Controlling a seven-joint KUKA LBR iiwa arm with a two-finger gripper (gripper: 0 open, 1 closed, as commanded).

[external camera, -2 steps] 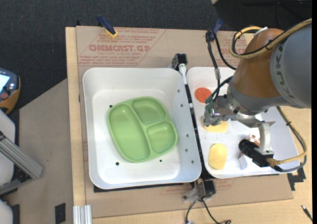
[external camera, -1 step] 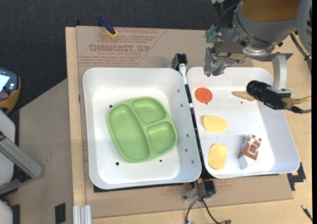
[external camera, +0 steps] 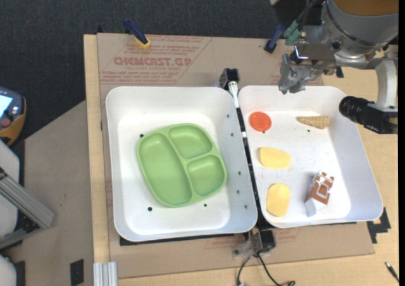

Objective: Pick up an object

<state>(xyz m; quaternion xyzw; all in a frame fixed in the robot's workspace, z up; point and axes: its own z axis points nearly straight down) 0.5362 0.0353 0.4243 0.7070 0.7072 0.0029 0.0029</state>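
Red print on the cardboard sheet (external camera: 158, 57) under the bins reads something like "CHEMCAST GP", though I can't be sure of every letter. The left bin (external camera: 120, 152) holds a green divided plate (external camera: 182, 164). The right bin (external camera: 361, 171) holds an orange-red disc (external camera: 260, 121), two yellow pieces (external camera: 274, 158) (external camera: 278, 199), a tan wedge (external camera: 314, 122) and a small brown-and-white block (external camera: 319, 191). The end effector (external camera: 292, 82) hangs over the right bin's far rim, holding nothing; whether its tips are apart, I cannot tell.
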